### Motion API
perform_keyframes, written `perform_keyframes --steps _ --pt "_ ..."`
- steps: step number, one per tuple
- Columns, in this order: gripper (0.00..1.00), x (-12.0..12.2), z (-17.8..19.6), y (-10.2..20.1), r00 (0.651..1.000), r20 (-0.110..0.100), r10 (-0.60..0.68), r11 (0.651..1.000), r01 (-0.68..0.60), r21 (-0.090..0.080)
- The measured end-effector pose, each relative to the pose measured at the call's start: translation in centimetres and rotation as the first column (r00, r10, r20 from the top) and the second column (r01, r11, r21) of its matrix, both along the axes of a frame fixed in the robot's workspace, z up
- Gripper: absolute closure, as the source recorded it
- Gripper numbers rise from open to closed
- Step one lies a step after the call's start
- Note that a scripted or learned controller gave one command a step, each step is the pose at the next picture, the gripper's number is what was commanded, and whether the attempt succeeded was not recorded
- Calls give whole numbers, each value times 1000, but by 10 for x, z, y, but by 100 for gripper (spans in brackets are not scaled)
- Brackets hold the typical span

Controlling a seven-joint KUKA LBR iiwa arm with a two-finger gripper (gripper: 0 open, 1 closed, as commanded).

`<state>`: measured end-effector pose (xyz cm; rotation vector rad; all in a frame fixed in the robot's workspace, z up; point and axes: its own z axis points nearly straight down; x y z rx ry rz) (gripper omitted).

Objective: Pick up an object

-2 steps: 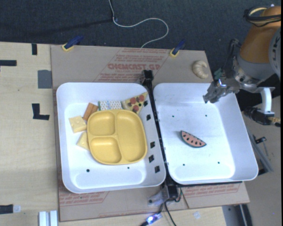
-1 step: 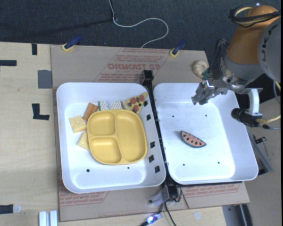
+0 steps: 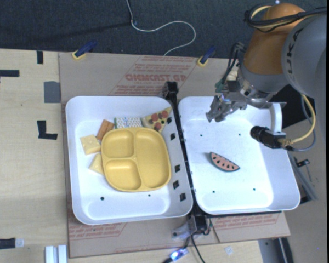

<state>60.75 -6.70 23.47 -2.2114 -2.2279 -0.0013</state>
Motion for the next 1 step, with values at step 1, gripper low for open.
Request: perform_keyframes --steps 1 --pt "100 -6 -6 44 1000 -2 -2 1000 2 -1"
